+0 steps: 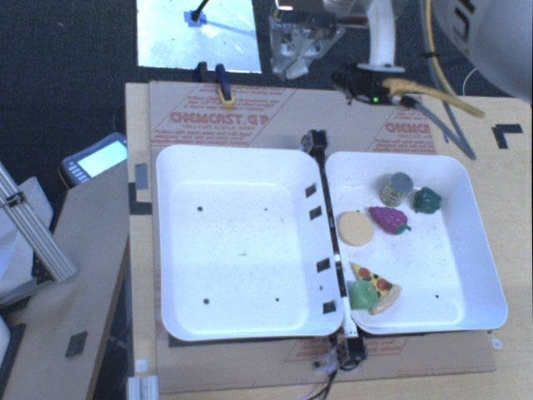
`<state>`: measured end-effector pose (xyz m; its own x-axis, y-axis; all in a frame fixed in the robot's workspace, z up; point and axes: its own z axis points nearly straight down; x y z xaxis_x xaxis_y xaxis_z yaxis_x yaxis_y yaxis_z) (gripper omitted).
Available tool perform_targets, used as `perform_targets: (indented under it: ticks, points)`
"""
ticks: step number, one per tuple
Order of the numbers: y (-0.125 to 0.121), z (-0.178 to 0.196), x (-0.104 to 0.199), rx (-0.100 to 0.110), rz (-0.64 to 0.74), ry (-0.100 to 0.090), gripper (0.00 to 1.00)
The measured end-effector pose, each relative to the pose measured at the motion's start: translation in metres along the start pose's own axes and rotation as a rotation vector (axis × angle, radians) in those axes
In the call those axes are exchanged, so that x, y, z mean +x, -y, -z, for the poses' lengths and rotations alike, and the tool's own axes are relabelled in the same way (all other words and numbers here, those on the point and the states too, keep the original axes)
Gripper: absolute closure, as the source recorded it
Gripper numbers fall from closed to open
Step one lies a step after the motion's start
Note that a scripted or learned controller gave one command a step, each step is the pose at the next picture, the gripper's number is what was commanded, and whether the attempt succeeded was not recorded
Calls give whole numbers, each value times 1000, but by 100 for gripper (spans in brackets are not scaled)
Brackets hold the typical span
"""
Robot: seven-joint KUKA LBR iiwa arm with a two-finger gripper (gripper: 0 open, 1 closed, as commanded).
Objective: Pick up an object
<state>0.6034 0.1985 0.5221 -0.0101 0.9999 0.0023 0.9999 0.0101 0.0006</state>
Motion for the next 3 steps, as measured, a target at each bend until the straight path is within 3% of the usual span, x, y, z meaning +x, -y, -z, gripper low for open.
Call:
perform_targets:
  ticks: [1, 2, 3]
  points:
    - [0, 1, -4, -1, -6, 1, 0]
    - [-1, 13, -4, -4, -3, 1, 100]
    - [-1, 12, -4, -3, -2, 1, 0]
